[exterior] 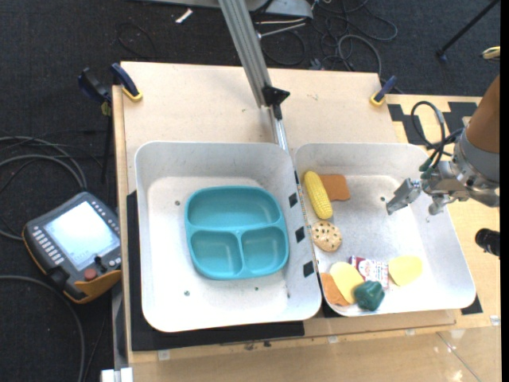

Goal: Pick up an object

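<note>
1. Left bin [159,213] — teal divided tray [236,231].
2. Right bin [445,249] — yellow corn cob [318,194], cookie [325,235], toy-food pile near front edge.
3. Gripper [419,199] — fingers spread apart, holding nothing, above right bin.

Bare floor right of corn cob [318,194]

The turquoise divided tray [236,231] at the frame's centre left looks like smooth, slightly glossy plastic, and both white bins [159,213] have a matt, smooth plastic finish. The table [199,102] is pale, matt wood-like board, and the slanting pole [242,34] at upper centre is brushed metal.
</note>
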Robot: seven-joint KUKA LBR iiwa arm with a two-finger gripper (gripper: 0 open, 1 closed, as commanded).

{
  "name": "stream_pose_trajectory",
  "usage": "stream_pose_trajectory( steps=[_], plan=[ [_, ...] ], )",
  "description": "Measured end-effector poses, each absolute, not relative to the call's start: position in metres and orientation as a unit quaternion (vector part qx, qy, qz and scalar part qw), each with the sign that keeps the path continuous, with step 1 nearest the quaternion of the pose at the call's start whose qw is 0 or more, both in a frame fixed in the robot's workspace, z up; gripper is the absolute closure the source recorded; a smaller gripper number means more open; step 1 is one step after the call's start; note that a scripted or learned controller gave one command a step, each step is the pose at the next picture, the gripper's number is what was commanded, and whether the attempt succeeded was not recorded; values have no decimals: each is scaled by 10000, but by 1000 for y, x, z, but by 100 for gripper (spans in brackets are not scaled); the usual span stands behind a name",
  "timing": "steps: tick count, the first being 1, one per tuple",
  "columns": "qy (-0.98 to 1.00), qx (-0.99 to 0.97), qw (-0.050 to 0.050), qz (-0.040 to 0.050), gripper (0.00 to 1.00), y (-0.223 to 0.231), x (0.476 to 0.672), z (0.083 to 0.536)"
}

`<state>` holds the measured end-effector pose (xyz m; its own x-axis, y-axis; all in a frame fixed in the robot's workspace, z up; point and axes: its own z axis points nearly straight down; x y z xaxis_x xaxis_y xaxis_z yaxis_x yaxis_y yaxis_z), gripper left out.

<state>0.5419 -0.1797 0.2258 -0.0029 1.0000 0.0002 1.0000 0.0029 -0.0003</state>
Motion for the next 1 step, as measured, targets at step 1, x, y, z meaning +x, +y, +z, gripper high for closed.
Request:
stream_pose_trajectory(
  steps=[1],
  plan=[
    [-7078,-7064,3,0,0,-180,542,226]
  ],
)
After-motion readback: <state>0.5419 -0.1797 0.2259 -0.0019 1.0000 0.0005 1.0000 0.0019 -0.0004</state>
